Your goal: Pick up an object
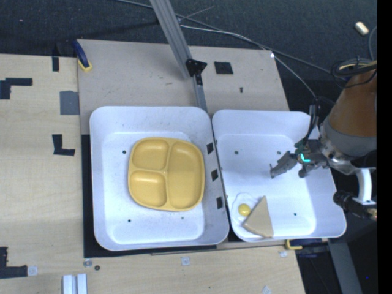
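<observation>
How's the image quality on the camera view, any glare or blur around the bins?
Camera view: even lighting, no harsh glare on the white bins; yellow divided plate reads sharp with soft shadow; gripper is slightly soft and dark, its fingers hard to resolve; tan wedge is clear.

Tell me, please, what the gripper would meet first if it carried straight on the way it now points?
The gripper points left and slightly down over the right bin. It would probably meet that bin's bare white floor first, though depth is unclear; the tan wedge lies off that line.
</observation>
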Available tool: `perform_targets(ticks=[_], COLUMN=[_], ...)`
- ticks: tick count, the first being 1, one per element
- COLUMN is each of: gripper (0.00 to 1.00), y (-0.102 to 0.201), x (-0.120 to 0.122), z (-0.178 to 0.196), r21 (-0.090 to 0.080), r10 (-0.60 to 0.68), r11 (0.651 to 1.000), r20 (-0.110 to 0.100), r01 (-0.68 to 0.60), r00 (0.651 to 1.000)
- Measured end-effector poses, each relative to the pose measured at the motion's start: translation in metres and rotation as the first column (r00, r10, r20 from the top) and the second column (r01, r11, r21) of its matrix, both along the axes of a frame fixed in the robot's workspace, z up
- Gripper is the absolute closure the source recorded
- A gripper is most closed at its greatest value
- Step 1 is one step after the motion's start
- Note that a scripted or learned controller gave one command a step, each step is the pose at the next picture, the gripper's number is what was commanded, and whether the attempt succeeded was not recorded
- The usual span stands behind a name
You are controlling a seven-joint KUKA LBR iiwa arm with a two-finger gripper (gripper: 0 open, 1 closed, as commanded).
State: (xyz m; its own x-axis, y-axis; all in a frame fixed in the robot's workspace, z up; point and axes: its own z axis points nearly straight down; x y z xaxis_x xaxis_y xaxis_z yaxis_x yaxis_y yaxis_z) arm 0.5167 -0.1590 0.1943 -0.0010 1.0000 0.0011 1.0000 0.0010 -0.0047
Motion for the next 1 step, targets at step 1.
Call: perform_targets(ticks=[1], gripper=[0.0], y=[-0.0001], x=[0.0006], z=[0.0008], r21=[-0.001], r10=[0.0], r11=[1.0], r20=[0.002], r01=[0.0], r00=[1.0])
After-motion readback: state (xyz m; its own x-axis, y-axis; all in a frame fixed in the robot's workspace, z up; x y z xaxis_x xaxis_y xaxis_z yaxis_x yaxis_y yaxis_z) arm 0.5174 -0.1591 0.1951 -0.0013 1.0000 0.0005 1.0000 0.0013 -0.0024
